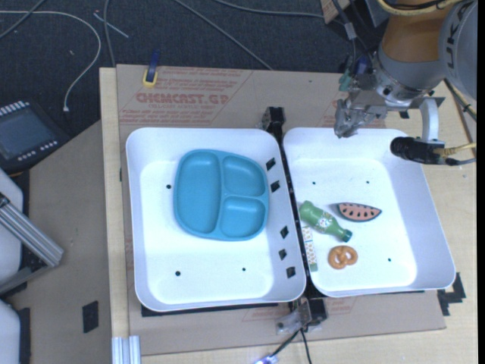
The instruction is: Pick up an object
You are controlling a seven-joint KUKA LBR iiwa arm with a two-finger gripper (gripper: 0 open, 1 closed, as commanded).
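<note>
Fingers of the gripper (347,130) point down at the far-left rim of the right bin (402,275) — too small and dark here to tell whether they're spread or closed, and nothing shows between them. Arm (417,29), grey w/ the orange band, comes in from the upper right of the camera view; a black cylindrical part sticks out beside it over the right bin's far-right corner.

Right bin holds three small items, grouped in its near-left half, well apart from the gripper:
- green bottle (324,221) lying on its side, tilted, close to the divider btw the bins
- watermelon slice (358,211), red w/ dark rind, just beside the bottle on its right
- pretzel (342,257), orange-brown, near the bottle's lower end, closer to the front rim

Left bin (151,271) carries a blue sectioned plate (221,194), three compartments, lying flat near the bin's middle, a bit toward the far side.

Both bins sit side by side on a brown cardboard sheet (197,93) w/ red lettering, which covers the tabletop. Black clips run along the seam btw the bins. Dark floor (45,59) at the far side w/ loose cables; a small dark-screened device (24,131) sits at the left edge — detail unclear.
</note>
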